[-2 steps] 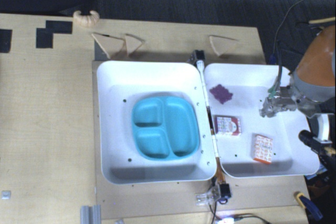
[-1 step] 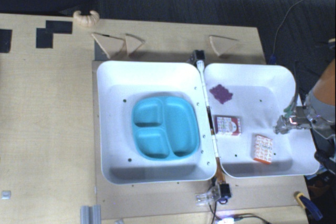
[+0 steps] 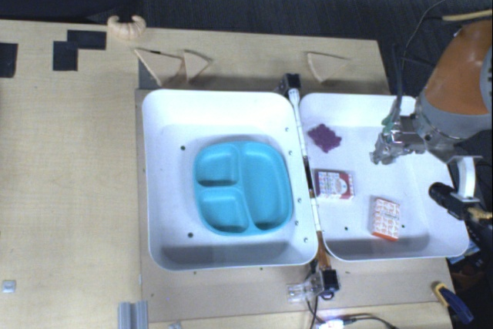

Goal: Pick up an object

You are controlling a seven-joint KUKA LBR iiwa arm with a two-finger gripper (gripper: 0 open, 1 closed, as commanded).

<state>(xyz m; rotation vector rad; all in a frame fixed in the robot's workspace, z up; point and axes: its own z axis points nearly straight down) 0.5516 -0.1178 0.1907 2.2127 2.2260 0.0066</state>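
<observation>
The right white bin (image 3: 431, 243) holds three small objects: a purple crumpled piece (image 3: 324, 136) near its back left, a red-and-white packet (image 3: 334, 184) by its left wall, and an orange-and-white packet (image 3: 385, 217) toward the front. My gripper (image 3: 383, 153) hangs over the right bin's middle, to the right of the purple piece and above both packets in the view. Nothing shows between its fingertips. The grey arm with its orange band (image 3: 462, 77) comes in from the right.
The left white bin (image 3: 166, 135) holds a blue divided tray (image 3: 243, 186). A dark clamp (image 3: 290, 82) sits where the bins meet at the back, and cables (image 3: 327, 285) lie at the front. Tan bench (image 3: 69, 189) spreads to the left.
</observation>
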